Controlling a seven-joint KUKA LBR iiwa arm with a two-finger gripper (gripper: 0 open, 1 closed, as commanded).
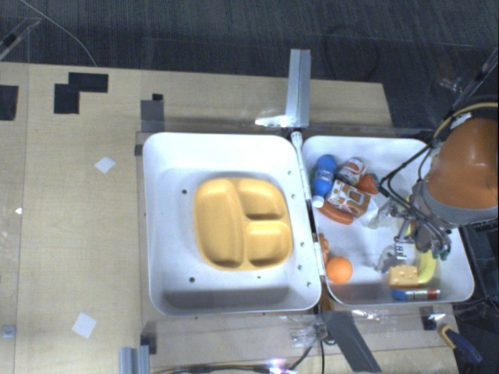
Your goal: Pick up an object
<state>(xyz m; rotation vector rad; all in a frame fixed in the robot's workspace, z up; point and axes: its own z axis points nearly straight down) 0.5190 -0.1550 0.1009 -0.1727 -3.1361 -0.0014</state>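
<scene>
Overhead view of two bins on the bench. Far to the gripper's left, the left bin (156,232) holds a yellow tray (238,223) with three compartments, flat and nothing in it. Across the divider, the right bin (366,145) carries the candidates for picking. Up and to the left of the gripper lie a blue bottle (323,175), a red-and-white packet (348,199) and a small can (355,167), touching or overlapping one another. Lower left of the gripper, an orange ball (338,269) rests near the bin's front wall, apart from the cluster. The gripper (399,254) hangs low in the right half of this bin, beneath the orange band (466,166); cables and its own body blur it, so whether the jaws stand wide, narrow or closed on anything cannot be told. Just below it sits a cheese wedge (403,274), with a banana (426,266) at its right and a marker (416,294) along the front wall.

Risk, as a judgement: the three nearest objects crowd together at the wall. A descent there may catch two at once, or nudge the wedge aside so nothing is gripped; the wall itself may block one side of the approach.
</scene>
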